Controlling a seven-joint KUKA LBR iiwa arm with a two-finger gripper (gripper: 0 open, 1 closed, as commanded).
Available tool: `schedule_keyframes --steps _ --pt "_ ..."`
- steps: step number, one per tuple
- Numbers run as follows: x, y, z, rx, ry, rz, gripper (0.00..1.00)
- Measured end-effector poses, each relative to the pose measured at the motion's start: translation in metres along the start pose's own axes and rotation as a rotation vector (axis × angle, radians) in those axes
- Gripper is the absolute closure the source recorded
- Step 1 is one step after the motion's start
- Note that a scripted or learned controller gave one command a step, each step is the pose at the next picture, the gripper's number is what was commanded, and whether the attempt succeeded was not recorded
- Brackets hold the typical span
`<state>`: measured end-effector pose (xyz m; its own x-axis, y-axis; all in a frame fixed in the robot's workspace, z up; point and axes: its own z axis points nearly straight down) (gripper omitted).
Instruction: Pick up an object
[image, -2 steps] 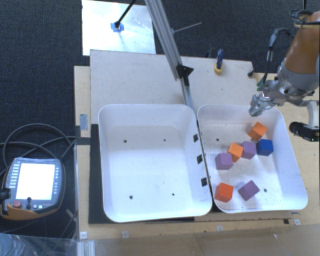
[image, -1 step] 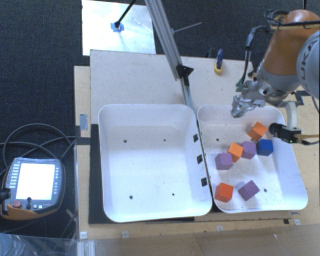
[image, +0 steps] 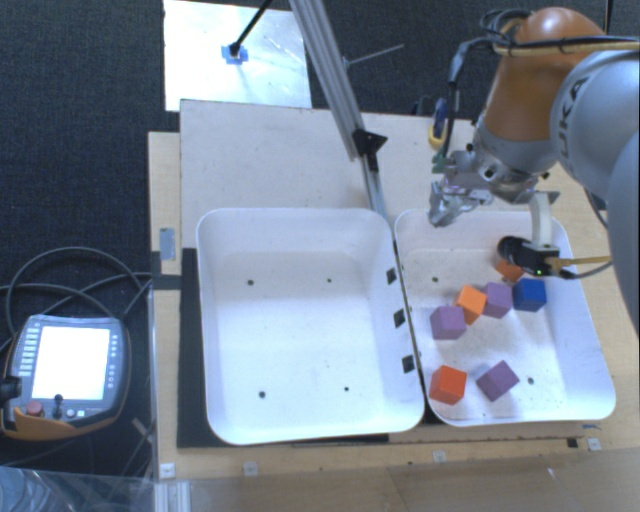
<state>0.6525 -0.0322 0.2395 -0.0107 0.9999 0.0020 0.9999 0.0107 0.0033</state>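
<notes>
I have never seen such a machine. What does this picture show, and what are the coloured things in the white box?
This is a robot arm, grey with an orange band, reaching in from the right. One camera, fixed above the bench, looks down at a slant. At the arm's end sits the gripper, its tool for grasping. It hangs over the far edge of the right bin, and I see no block in it. In that bin lie small blocks: purple blocks, orange blocks and one blue block. The left bin stands beside it. A device with a screen lies left of the bench.
</notes>
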Motion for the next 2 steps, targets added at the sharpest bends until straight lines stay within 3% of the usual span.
schedule_keyframes --steps 2 --pt "0.106 0.011 0.005 0.001 0.0 0.0 1.0"
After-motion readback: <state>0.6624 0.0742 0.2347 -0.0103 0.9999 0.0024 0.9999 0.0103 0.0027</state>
